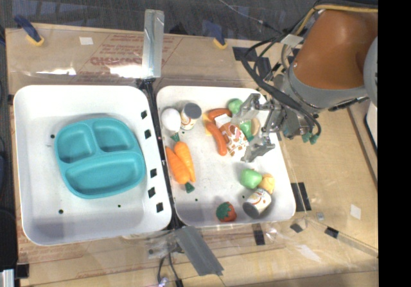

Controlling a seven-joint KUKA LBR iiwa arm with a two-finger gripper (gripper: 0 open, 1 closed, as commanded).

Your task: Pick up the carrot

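Note:
The carrot (181, 162), orange with a green stub at its lower end, lies against the left wall of the right bin (282, 170). It looks like two orange pieces lying side by side. My gripper (253, 128) hangs over the right part of that bin, well to the right of the carrot. Its two grey fingers (259, 149) are spread apart, so it is open. A red-and-white patterned box (236, 141) and a green-and-tan toy (244, 128) lie under it. Nothing is held between the fingers.
The right bin also holds a white egg (170, 119), a small can (191, 112), an orange sausage (215, 133), a green pear (251, 178), a jar (257, 201) and a strawberry (225, 212). A teal divided plate (99, 156) sits in the left bin (32, 215).

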